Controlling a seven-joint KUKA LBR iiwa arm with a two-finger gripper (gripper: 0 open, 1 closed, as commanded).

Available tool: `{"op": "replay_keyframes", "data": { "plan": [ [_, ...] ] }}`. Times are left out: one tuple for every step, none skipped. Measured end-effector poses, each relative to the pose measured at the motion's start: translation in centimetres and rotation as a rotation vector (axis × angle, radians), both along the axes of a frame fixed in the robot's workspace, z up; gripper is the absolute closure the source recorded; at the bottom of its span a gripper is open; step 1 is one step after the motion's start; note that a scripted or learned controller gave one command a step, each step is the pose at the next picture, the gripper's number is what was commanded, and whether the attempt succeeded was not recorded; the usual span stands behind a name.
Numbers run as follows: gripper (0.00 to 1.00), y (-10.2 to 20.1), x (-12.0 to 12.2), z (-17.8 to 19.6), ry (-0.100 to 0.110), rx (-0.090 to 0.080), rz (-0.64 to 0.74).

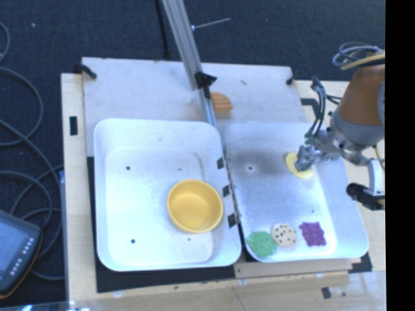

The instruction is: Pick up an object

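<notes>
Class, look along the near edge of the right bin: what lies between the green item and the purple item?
In the camera view, a round speckled cookie-like piece lies between the green item and the purple item.

- The arm (358,112) has a rounded orange band above the wrist, with a smooth, slightly glossy shell.
- Below the orange band sits a wide grey metallic collar, lighter along its lower rim.
- The hand (306,159) is small, made of grey and silvery metal parts, blocky in shape; its details are too small to make out.
- Dark cables (319,109) run in a curve along the arm's side toward the hand.
- A loop of pale and yellowish cable (355,54) sits atop the orange section.
</notes>
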State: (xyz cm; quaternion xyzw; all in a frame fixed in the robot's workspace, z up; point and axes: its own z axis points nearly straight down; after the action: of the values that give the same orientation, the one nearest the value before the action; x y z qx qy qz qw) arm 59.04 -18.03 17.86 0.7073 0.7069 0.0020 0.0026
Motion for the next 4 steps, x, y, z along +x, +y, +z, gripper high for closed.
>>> {"op": "replay_keyframes", "data": {
  "plan": [
    [1.0,0.8,0.6,5.2,-0.001,0.0,0.005],
    [1.0,0.8,0.8,8.1,0.001,0.0,0.006],
    [1.0,6.0,1.3,6.8,0.005,0.001,0.007],
    [1.0,10.3,1.3,6.2,0.006,0.0,0.006]
  ]
}}
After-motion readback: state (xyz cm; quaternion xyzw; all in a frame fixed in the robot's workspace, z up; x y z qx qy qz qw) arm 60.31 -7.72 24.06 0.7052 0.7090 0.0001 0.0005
